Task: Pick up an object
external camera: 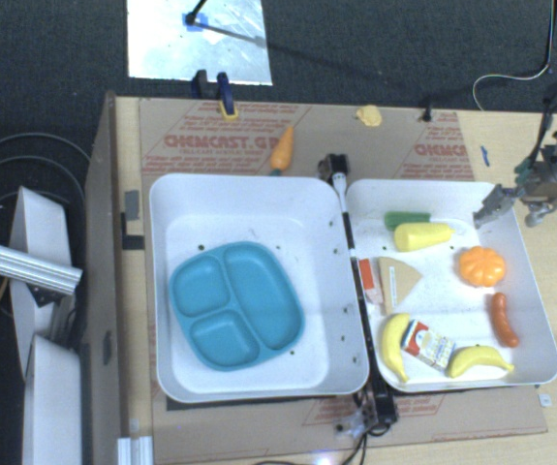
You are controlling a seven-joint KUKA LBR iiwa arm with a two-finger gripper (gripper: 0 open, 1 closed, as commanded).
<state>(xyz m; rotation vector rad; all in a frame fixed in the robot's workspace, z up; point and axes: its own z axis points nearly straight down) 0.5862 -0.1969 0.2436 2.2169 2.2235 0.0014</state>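
Note:
The right bin [540,352] holds several toy foods: a yellow corn cob [423,235] beside a green piece [402,219], an orange pumpkin [480,265], a red sausage [504,320], two bananas [393,347] [479,359], a small carton [427,346] and a tan wedge [401,281]. My gripper [510,211] hangs above the bin's far right corner, up and to the right of the pumpkin. Its fingers are spread open with nothing between them.
The left bin [176,211] holds a blue divided plate [236,303]. An orange carrot [282,149] and a small yellow piece [368,115] lie on the cardboard behind the bins. A clamp [336,170] sits where the bins meet.

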